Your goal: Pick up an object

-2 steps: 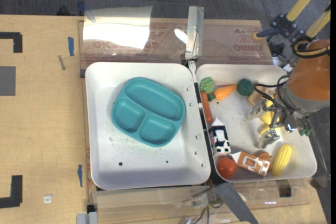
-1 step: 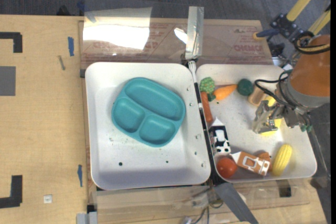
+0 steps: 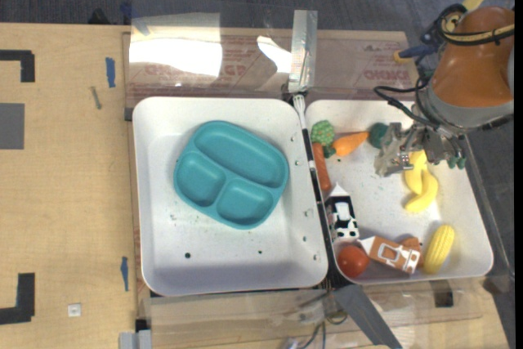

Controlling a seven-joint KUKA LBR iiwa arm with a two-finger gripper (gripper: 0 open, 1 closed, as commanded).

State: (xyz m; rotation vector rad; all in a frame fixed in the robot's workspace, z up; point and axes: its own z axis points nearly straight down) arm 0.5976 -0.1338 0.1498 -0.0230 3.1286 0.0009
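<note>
My gripper [image 3: 395,154] hangs over the upper part of the right bin [image 3: 476,208], under the orange wrist band. It is just left of the top end of a yellow banana [image 3: 422,187]. A small green toy [image 3: 377,133] lies close to its left, and an orange carrot [image 3: 351,144] lies further left. The view does not show anything held in the gripper.
The right bin also holds a green broccoli piece [image 3: 322,131], a red-orange stick [image 3: 320,167], a black-and-white cow toy [image 3: 343,217], a red tomato [image 3: 353,260], an orange-and-white toy truck [image 3: 393,252] and a yellow corn cob [image 3: 440,248]. A teal divided plate [image 3: 232,173] lies in the left bin [image 3: 155,200].
</note>
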